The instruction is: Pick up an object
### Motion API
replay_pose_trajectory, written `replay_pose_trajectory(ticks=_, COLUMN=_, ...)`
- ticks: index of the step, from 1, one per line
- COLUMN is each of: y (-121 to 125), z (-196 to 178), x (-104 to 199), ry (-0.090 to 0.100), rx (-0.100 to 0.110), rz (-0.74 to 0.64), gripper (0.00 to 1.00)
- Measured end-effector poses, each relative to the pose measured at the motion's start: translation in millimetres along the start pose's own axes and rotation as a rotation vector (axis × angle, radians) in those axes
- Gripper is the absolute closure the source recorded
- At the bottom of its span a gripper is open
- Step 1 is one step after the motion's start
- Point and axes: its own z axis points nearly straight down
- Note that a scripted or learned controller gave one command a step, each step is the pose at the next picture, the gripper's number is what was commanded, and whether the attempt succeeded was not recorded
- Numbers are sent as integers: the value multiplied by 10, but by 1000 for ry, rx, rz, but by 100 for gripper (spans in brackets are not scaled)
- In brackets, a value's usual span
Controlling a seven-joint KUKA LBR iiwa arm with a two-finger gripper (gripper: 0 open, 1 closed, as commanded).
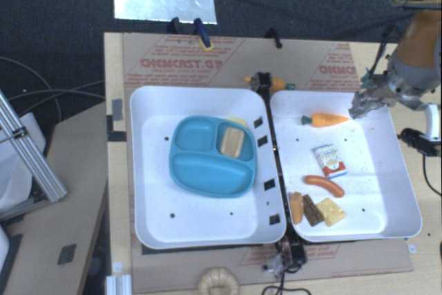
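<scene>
In the right bin [397,179] lie an orange carrot [328,120] near the back, a small red and white packet [330,160] in the middle, a sausage [324,184] below it, and a bread roll [295,206], a brown bar [312,210] and a yellow cheese wedge [332,211] at the front. My gripper [360,110] hangs low at the carrot's right tip, at the back right of this bin. Nothing shows between its fingers.
The left bin [148,169] holds a blue compartment plate [207,169] with a tan bread slice [232,141] in its upper right section. A black divider with clips [271,148] runs between the bins. A small yellow-orange object [276,83] sits behind the bins.
</scene>
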Motion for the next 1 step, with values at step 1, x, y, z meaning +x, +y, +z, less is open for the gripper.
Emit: replay_pose_trajectory(ticks=1, y=24, z=-552, x=-4, ry=0, rx=0, rz=-2, gripper=100)
